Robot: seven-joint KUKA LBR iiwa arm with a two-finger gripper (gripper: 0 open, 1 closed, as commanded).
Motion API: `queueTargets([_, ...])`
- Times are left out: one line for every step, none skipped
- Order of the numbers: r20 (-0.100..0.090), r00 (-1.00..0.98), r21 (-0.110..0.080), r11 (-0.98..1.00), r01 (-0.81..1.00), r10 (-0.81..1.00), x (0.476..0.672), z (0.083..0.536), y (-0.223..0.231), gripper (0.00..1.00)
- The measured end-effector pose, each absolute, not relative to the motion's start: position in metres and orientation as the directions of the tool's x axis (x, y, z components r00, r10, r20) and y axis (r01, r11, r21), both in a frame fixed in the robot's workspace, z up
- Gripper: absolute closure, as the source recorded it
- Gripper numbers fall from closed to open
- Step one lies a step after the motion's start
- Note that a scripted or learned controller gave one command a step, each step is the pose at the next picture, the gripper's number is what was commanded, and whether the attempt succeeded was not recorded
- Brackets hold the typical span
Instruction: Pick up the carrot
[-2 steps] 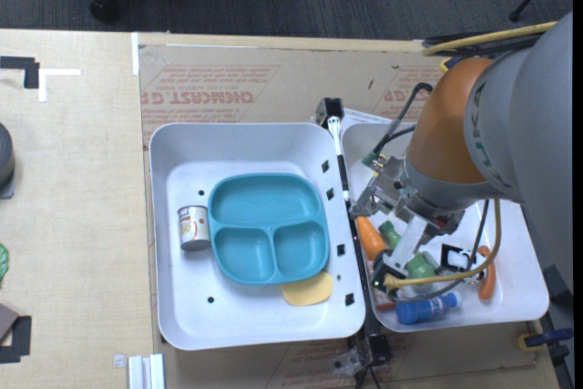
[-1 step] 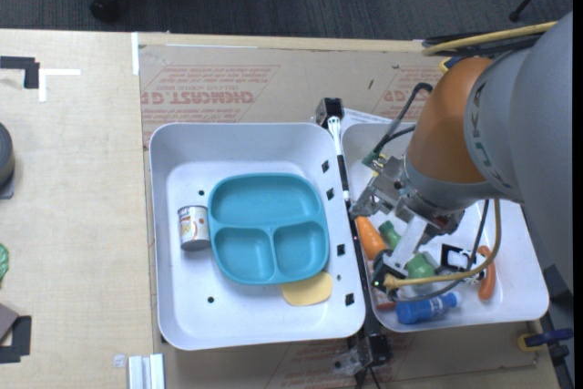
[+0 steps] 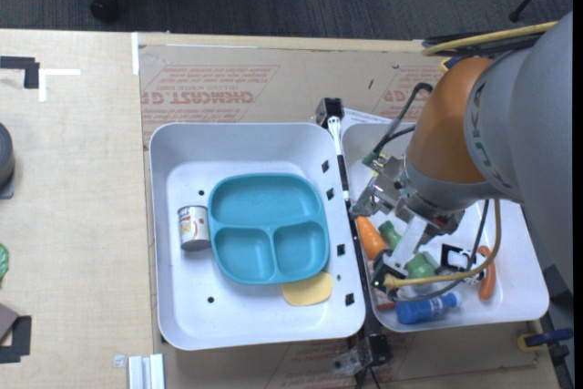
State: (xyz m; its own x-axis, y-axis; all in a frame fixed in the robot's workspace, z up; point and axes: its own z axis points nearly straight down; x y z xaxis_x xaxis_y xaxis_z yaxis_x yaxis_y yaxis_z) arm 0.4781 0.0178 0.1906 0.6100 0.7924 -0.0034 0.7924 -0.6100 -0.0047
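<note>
Carrot (image 3: pixel 369 237) in right bin (image 3: pixel 531 282), long axis diagonal, upper-left to lower-right

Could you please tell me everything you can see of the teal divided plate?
The teal plate is a rounded rectangle of what looks like smooth plastic, with three compartments: one wide along the far side, two smaller along the near side. It lies flat, right way up, in the middle of the left bin. A small can sits at its left edge, seemingly touching it, and a flat yellow piece meets its near right corner.
</note>
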Motion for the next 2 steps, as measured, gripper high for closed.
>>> queueTargets([-0.003,0.610,-0.005,-0.610,0.792,0.792,0.4781,0.1906,0.0178,0.00])
queueTargets([-0.003,0.610,-0.005,-0.610,0.792,0.792,0.4781,0.1906,0.0178,0.00])
